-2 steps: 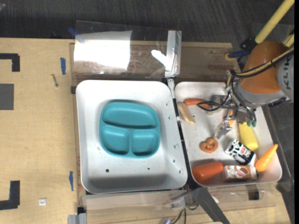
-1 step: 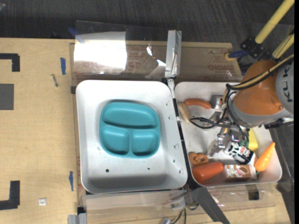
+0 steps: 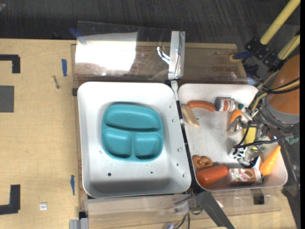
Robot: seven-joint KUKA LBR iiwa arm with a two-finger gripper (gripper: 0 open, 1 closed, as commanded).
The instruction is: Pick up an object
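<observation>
Starting nearest us in the right bin [image 3: 209, 92], a ketchup bottle [image 3: 228, 175] lies flat, long axis left to right, its label too blurred to read. The gripper [image 3: 248, 133] hangs just above and right of it, probably over a yellow toy; whether it's gaping or clamped, I cannot tell. Further back, a sausage [image 3: 202, 105] and small bottle [image 3: 225, 103].

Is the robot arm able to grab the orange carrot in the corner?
Probably yes. The carrot lies on top in the right bin, uncovered, with the gripper close beside it; the bin wall nearby might crowd it.
</observation>
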